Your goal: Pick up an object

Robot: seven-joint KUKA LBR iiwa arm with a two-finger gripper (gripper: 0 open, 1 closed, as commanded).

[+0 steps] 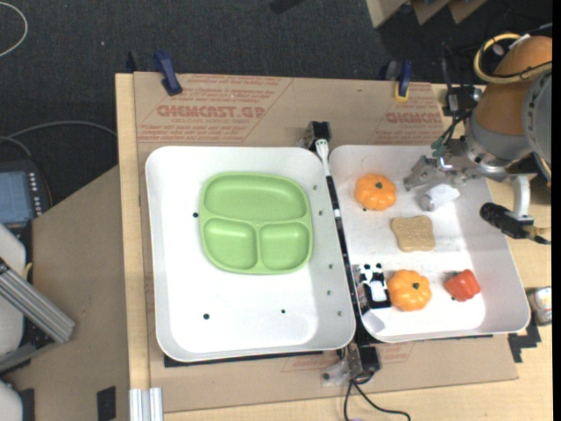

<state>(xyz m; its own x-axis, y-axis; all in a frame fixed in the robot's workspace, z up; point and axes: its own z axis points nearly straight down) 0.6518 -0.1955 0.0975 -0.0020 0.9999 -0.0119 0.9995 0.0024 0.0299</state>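
the small orange pumpkin (376,192) is round with a green stem and lies in the right bin (500,318), near its upper left corner. the gripper (434,185) hangs just right of it; i cannot tell its opening, and nothing shows in it. the bins sit on a brown board (219,112) over dark carpet (131,16). red print on the board reads "chemcast".
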